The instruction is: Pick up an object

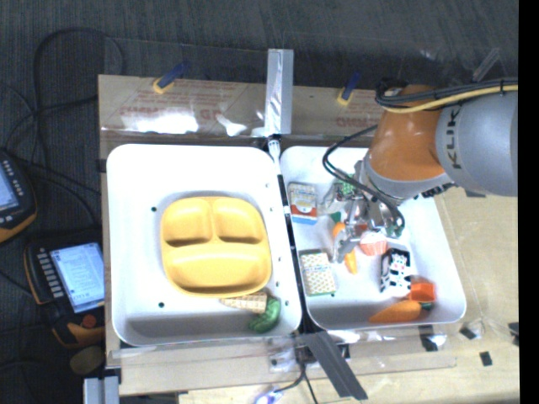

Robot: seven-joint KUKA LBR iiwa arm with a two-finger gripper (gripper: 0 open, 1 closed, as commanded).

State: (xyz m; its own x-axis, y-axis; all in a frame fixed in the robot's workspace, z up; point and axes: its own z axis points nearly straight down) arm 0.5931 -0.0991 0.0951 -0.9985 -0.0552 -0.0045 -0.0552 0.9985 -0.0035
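Yellow tray (216, 244) is filling our left bin (135, 175); our right bin (438, 225) is holding several toys under our gripper (352, 230).

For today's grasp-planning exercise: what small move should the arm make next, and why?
Probably a short straight descent: the gripper hangs in the right bin directly above a small orange piece, with a patterned packet close on its left, so sideways drift risks a miss.
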